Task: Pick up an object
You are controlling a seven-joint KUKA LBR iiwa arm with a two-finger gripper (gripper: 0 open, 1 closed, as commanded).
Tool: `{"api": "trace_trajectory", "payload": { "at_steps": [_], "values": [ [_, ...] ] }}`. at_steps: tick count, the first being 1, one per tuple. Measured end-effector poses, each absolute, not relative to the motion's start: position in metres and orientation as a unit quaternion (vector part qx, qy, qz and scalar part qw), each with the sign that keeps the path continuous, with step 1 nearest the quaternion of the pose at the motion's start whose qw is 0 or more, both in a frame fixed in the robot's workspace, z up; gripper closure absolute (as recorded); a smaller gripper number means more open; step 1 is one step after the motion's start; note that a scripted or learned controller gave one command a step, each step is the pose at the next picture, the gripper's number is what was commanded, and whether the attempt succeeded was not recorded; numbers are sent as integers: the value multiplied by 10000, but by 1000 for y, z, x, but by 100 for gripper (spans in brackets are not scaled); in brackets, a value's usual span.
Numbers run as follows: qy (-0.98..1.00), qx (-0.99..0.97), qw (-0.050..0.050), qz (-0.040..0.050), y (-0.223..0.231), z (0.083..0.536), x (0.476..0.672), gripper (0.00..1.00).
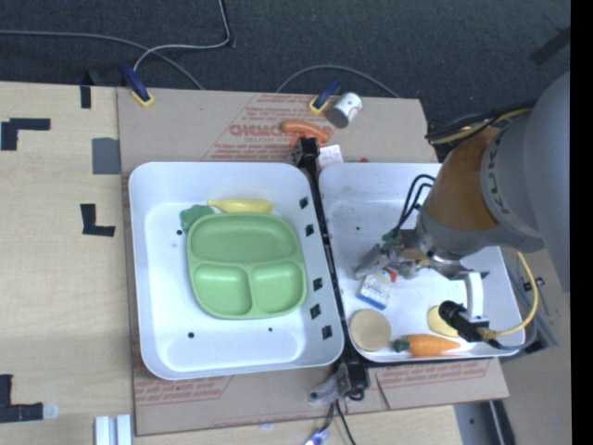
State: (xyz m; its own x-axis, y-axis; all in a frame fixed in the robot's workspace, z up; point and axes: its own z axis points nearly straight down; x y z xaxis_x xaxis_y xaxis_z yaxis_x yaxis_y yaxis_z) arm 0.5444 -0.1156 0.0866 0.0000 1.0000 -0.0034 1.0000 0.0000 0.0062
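camera view, arm (482,197) reaching from right over right bin (366,193), hand (394,258) low near small packet (374,291), grip state unclear

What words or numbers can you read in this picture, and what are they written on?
Red printing on the cardboard sheet above the bins: upside down and too blurred to read for sure.
Red printing on the cardboard's bottom edge: too small to read.
Small blue and white packet in the right bin: any print is too blurred to read.
Green divided plate: no writing visible.
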Motion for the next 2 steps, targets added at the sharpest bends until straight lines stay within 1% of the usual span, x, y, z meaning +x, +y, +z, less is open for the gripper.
{"api": "trace_trajectory", "payload": {
  "at_steps": [1,2],
  "values": [
    [7072,7070,32,12,-115,96,545,100],
    [7081,7061,-2,4,-40,184,557,100]
  ]
}}
